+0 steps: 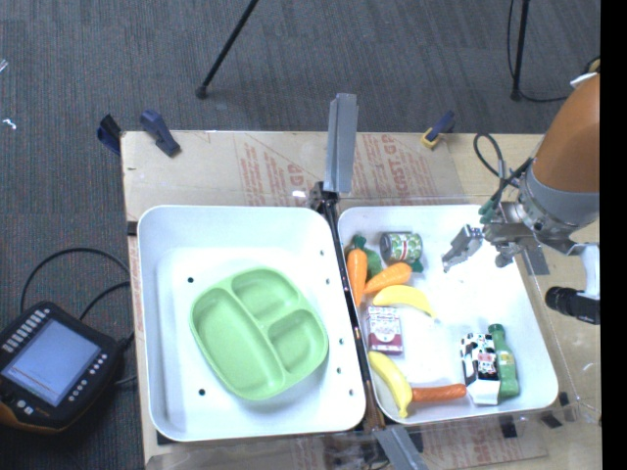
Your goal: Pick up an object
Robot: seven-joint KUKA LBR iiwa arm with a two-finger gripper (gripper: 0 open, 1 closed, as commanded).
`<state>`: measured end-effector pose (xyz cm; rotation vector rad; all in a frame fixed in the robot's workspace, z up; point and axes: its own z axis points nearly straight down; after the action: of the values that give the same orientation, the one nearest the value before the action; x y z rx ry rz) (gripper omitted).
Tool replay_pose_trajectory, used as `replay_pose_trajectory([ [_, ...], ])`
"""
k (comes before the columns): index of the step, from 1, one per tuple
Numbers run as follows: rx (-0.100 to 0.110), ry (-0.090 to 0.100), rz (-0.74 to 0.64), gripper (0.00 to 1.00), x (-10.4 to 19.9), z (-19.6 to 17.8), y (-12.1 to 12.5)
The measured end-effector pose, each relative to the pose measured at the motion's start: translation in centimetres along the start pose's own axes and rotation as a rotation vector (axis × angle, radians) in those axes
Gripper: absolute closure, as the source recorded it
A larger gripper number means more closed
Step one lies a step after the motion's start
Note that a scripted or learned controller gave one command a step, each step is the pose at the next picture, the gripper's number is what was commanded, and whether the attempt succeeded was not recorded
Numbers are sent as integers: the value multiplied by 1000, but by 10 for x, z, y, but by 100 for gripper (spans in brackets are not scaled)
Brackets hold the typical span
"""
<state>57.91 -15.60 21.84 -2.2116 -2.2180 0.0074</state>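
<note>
The right bin [529,292] holds several toy foods. A green can [401,247] lies at its far left, with two orange carrots [357,272] and a yellow banana [402,299] just below it. A red box [385,329], a second banana [392,382] and a small orange piece [438,393] sit along the near left. A black-and-white carton [480,365] and a green bottle [504,360] lie at the near right. My gripper [495,253] hovers over the bin's far right part, open, with nothing between its fingers, to the right of the can.
The left bin [167,262] holds a light green divided plate [260,333]. A grey upright post [342,155] stands at the back between the bins. A handheld pendant [54,360] lies on the floor at left. White bin floor shows under the gripper.
</note>
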Motion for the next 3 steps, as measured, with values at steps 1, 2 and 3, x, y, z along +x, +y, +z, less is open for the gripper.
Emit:
replay_pose_trajectory([
  [1,-2,-1,-140,0,29,121,0],
  [2,5,3,-131,100,26,116,-3],
  [3,5,3,-130,0,26,116,-3],
])
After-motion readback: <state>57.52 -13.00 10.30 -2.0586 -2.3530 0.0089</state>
